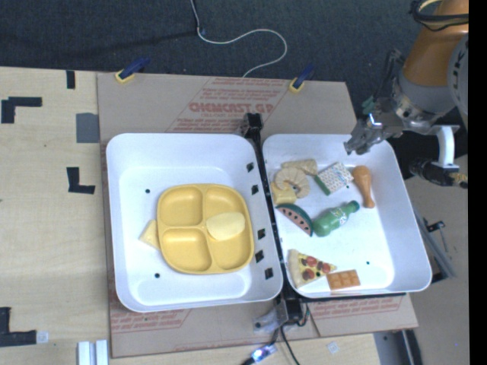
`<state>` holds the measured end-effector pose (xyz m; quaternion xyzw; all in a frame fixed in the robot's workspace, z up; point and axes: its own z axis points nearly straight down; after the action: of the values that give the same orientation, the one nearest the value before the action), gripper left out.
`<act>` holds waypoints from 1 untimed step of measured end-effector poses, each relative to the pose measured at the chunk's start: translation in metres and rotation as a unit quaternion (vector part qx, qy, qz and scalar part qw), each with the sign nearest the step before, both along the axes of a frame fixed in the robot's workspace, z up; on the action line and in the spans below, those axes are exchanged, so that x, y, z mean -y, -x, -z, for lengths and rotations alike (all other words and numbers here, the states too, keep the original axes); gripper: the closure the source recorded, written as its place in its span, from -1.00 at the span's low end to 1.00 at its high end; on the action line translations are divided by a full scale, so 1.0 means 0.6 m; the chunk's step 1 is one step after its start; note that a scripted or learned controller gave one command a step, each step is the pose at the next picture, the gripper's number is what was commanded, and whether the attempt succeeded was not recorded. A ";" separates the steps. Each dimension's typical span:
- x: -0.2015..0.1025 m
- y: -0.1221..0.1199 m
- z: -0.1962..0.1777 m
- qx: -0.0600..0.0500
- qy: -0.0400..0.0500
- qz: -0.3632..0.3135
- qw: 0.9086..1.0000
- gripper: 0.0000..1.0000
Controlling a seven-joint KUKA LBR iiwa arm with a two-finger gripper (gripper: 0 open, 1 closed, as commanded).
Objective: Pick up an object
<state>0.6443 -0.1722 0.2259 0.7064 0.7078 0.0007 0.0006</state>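
Toys (335,220) below raised gripper (363,143)

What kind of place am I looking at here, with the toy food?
Likely a robot test bench: a grey and orange arm reaches over two white bins, one bearing toy food like a pizza slice, on taped cardboard.

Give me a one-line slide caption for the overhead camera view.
End effector poised over the right bin's far rim, toy food inside; yellow divided plate in the left bin.
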 end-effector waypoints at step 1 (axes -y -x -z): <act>-0.074 0.015 -0.006 -0.002 -0.001 -0.002 1.000 1.00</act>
<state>0.6355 -0.1277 0.2296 0.7052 0.7090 -0.0001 -0.0011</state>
